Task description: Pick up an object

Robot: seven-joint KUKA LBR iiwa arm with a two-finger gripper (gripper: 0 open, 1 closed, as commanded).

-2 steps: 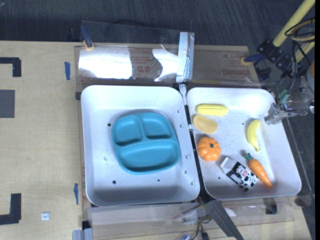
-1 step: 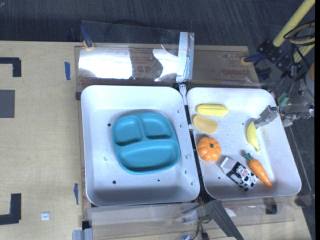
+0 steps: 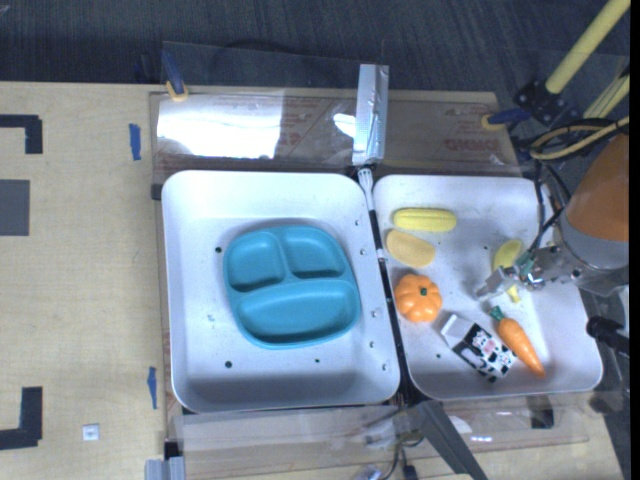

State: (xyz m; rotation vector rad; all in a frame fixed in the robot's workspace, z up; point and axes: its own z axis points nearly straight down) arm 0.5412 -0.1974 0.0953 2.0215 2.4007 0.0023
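Observation:
The right bin [image 3: 560, 203] holds several toys. A yellow corn-like piece [image 3: 424, 219] lies at its back left, with a pale yellow slice [image 3: 411, 248] just in front of it. An orange pumpkin [image 3: 418, 298] sits by the bin's left wall. A black-and-white toy [image 3: 481, 349] and an orange carrot [image 3: 521, 343] lie near the front. A small yellow-green piece [image 3: 508, 253] rests in the middle right. My gripper [image 3: 511, 279] is low in this bin, right beside the yellow-green piece and just behind the carrot's top. The arm's orange band [image 3: 605, 203] is at the right.
The left bin [image 3: 190, 268] holds a blue divided plate [image 3: 291, 283]. A clear plastic sheet [image 3: 260, 118] and a metal bracket [image 3: 371, 113] stand behind the bins. Cables and a yellow pole [image 3: 590, 33] are at the back right.

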